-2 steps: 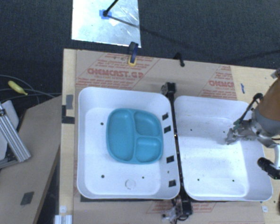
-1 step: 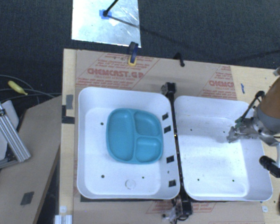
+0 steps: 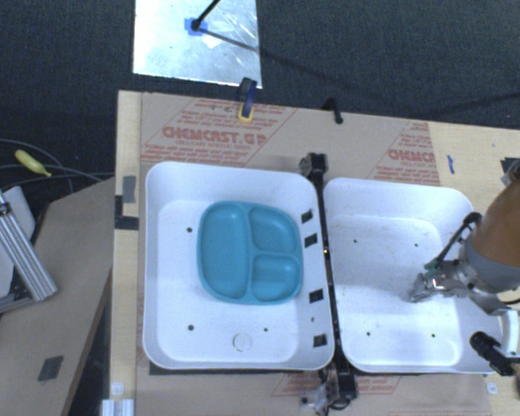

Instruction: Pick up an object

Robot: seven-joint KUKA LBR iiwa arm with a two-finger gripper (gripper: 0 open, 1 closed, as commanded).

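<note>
Grey arm's end effector [image 3: 424,287] low over right bin [image 3: 383,347], apart from blue plate [image 3: 247,251]

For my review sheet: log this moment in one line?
arm: over right bin | gripper: low, near bin floor | blue divided plate: left bin, untouched

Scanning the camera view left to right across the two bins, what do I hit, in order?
Left bin → blue divided plate → black clips on the seam between the bins → right bin → gripper → arm's orange band.
</note>
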